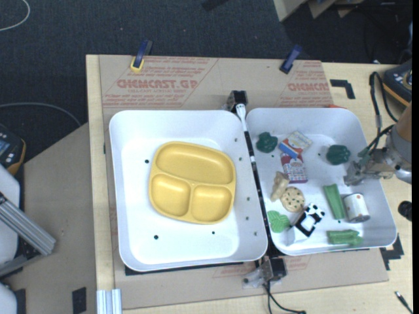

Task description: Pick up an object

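Nearest the camera, along the front wall of the right bin [386, 224], a flat green piece [344, 238] lies lengthwise, and just to its left sits a black-and-white toy [309, 219] beside a green leafy shape [278, 222]. A little farther in, a round speckled cookie [292, 199] rests touching a pale tan figure [280, 186], while toward the right side of the bin a green bar [332, 201] lies next to a short white cylinder [357, 207], the two just beside each other. The gripper [364, 169] reaches in over the bin's right wall, low above the floor and just beyond the white cylinder; nothing shows between its tips, and whether they are spread or pressed together cannot be told from this slanted view. Just beyond it a dark green round object [338, 154] sits on the bin floor, near the gripper but apart from it. In the middle of the bin a small patterned packet [296, 171] lies under a red, white and blue item [290, 149], and a second dark green lump [266, 142] rests near the far left corner. The left bin [124, 195] holds a yellow divided plate [192, 182], set roughly at its centre. Both bins stand on a cardboard sheet [163, 84] printed with red lettering, held at its far edge by two clamps [139, 58].
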Tool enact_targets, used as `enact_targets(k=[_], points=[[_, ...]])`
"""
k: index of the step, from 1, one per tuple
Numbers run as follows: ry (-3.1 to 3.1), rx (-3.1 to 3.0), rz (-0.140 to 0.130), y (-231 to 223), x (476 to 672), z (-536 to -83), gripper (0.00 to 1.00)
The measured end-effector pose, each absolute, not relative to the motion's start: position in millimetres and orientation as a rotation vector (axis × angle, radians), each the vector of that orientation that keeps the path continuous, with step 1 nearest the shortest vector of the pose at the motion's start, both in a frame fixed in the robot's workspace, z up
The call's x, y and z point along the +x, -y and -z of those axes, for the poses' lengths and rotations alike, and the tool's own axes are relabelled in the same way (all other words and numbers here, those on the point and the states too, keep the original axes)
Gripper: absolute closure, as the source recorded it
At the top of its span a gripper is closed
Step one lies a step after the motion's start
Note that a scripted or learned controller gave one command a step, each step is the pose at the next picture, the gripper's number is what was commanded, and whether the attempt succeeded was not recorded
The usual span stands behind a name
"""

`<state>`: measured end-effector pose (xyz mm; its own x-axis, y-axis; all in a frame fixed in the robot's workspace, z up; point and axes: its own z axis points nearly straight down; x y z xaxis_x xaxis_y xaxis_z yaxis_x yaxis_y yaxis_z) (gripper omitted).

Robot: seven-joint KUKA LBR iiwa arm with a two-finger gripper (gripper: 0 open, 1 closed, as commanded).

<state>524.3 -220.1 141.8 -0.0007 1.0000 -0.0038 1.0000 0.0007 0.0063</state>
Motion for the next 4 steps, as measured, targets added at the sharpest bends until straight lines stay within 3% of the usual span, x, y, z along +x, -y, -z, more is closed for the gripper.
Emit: enact_targets(k=[1, 2, 4], points=[[-2.217, 2.213, -0.005, 214, 532.3, -201, 1.0], [-2.219, 2.215, -0.003, 214, 533.5, -227, 1.0], [-2.226, 2.214, -0.004, 120, 569.5, -231, 1.0]])
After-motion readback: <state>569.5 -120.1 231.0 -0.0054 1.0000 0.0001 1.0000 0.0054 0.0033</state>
